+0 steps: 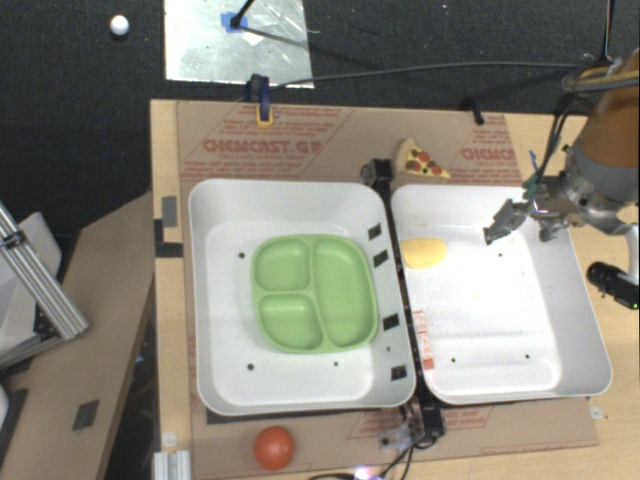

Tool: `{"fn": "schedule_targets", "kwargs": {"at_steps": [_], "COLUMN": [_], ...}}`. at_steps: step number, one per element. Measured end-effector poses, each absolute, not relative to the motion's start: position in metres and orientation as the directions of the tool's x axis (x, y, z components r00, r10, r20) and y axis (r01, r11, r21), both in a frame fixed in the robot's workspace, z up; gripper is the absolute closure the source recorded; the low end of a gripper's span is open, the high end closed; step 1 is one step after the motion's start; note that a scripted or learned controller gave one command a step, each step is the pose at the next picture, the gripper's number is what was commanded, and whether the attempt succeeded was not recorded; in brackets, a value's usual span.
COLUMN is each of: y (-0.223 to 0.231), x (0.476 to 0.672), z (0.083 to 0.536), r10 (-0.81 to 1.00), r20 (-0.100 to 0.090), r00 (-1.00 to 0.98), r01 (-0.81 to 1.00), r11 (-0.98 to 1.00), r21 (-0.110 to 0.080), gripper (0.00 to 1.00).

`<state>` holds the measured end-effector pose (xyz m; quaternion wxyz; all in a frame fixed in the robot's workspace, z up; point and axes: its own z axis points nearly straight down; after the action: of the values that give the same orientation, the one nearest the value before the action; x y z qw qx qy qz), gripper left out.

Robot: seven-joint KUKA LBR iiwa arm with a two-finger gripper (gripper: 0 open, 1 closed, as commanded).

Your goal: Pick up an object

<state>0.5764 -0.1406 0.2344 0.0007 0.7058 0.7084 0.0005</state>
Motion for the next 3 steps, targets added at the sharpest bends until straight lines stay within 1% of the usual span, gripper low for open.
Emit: {"fn": "schedule_targets", "kwargs": {"at_steps": [1,2,3], "y": [-0.148,-0.138,-0.138], "x": [0.581,0.579,0.579], "z": [0.177,0.129,0.082], "r10": [1.0,1.0,1.0], "r20": [0.0,0.002,0.001], "r00": [-0.001,-0.001,-0.001], "r01": [1.0,1.0,1.0], "r11": [0.001,0.001,0.001], "r21": [-0.002,-0.003,-0.002], "gripper": [0.0,0.0,0.0]}}
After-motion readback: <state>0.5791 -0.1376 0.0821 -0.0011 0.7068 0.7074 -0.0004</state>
